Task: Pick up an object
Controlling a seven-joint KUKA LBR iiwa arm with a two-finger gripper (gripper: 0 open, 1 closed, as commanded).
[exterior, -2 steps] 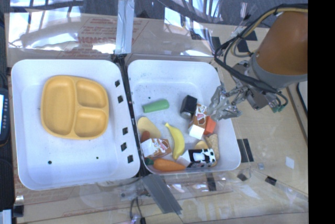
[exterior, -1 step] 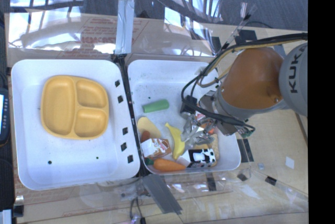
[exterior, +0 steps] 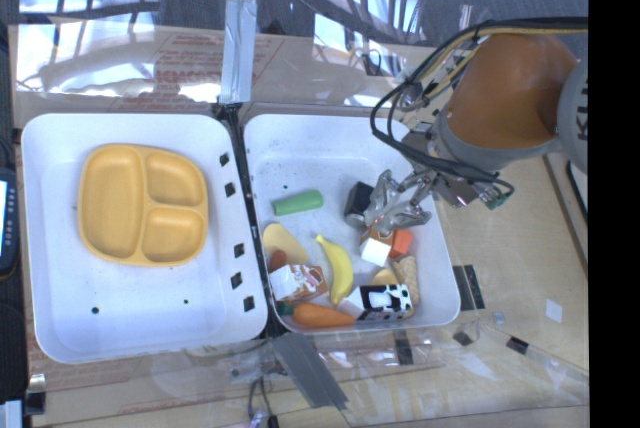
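Observation:
My gripper (exterior: 385,216) hangs low in the right bin (exterior: 300,141), its metal fingers pointing down-left just above a white cube (exterior: 376,251) and an orange block (exterior: 401,242). A dark object (exterior: 357,200) lies just to the left of the fingers. Further left in the same bin is a green cylinder (exterior: 297,203). Along the front of the bin lie a banana (exterior: 337,266), a carrot (exterior: 322,316), a black-and-white cow-patterned item (exterior: 386,300) and a small carton (exterior: 296,282). I see nothing clearly between the fingers.
The left bin (exterior: 60,316) holds a yellow divided plate (exterior: 143,204). A black divider with clips (exterior: 238,206) separates the bins. The arm's orange band (exterior: 505,91) and cables (exterior: 420,86) overhang the right bin's back right corner.

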